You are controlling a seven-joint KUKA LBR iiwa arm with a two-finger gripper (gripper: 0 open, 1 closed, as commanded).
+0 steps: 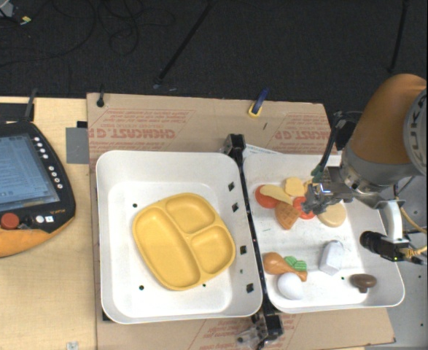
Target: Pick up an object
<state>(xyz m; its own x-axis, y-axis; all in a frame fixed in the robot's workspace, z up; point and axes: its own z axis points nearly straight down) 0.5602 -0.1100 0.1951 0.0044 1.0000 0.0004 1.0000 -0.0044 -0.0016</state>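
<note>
Toy food [286, 214] lies in the right bin [388, 294], under our gripper [312, 199]; we cannot tell its grip. A yellow plate [183, 239] sits in the left bin [119, 195]. Cardboard [148, 126] print is backwards.

Even, fairly bright overhead light falls on the bench, and the two shallow white plastic bins [111, 195] come close to washing out. Shadows stay short and soft. Toward twelve o'clock the black backdrop [199, 35] swallows detail. Focus is slightly soft throughout, with grainy small objects.
</note>
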